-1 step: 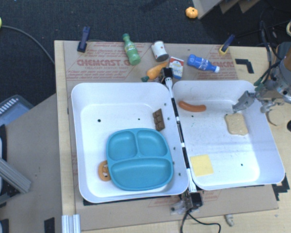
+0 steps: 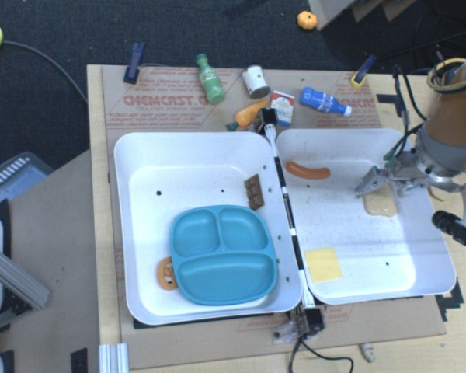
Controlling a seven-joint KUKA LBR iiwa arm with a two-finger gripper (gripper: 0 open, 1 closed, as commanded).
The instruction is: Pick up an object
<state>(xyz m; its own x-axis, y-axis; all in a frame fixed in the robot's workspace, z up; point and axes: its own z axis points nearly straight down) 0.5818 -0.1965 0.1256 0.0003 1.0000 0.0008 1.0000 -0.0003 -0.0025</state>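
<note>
So far: nothing lifted; the pick is at its approach stage, by my reading.
Likely target: a pale tan flat piece (image 2: 380,203) lying on the floor of the right bin (image 2: 419,282), right of frame centre, directly under the gripper.
Gripper: the gripper (image 2: 390,181) hangs just over that piece, its fingers spread apart with nothing between them.
Contact: whether the fingertips touch the piece cannot be told from this slant.
Other candidates, right bin: a sausage (image 2: 307,170) near the upper left corner, a yellow square slice (image 2: 323,264) lower left.
Left bin: the left bin (image 2: 140,208) holds a blue divided plate (image 2: 223,255), a small brown block (image 2: 253,192) and a pretzel-like bit (image 2: 166,274) at the plate's lower left edge.
Remaining: close on the piece, raise it clear of the bin.
Risk: a thin flat item may slip the fingers.
</note>
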